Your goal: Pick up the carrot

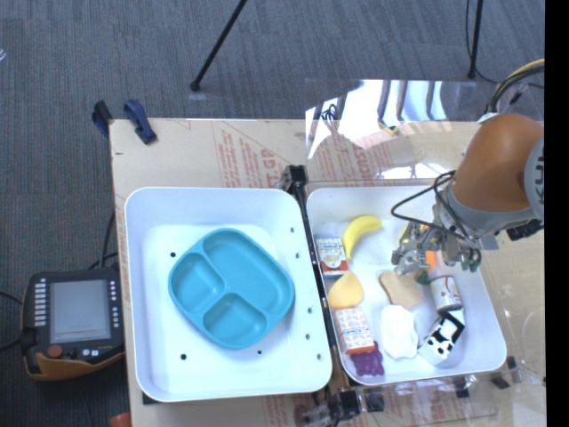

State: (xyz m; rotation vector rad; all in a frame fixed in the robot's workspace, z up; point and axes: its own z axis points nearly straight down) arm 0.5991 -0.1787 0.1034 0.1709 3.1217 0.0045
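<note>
Carrot [430,259]: a small orange patch is seen at the jaws [433,258], in the right bin [494,327], near its far right side; most of it is hidden by the metal of the tool, so its lie cannot be made out; whether it is between the fingers or merely under them cannot be told. State of the jaws: not readable from this view; how far open, and whether anything is gripped, cannot be told.

Around the jaws, within the same bin: a slice of bread [400,288] just below and to the left; a small can [444,291] just below; a black-and-white carton [442,336] further below; a white lump [399,330] below-left; a banana [360,232] to the left, well apart; a yellow wedge [346,290], a red box [354,329] and a purple piece [371,359] further left and below. A blue divided plate [231,287] is noted in the left bin [142,238], far left of the jaws.

Step in hand, as judged: the grasp at the carrot, with the tool low in the bin. Next move calls for a firm closure on the carrot alone, then a straight lift; the can and bread are close, so a sideways drift should be avoided.
</note>
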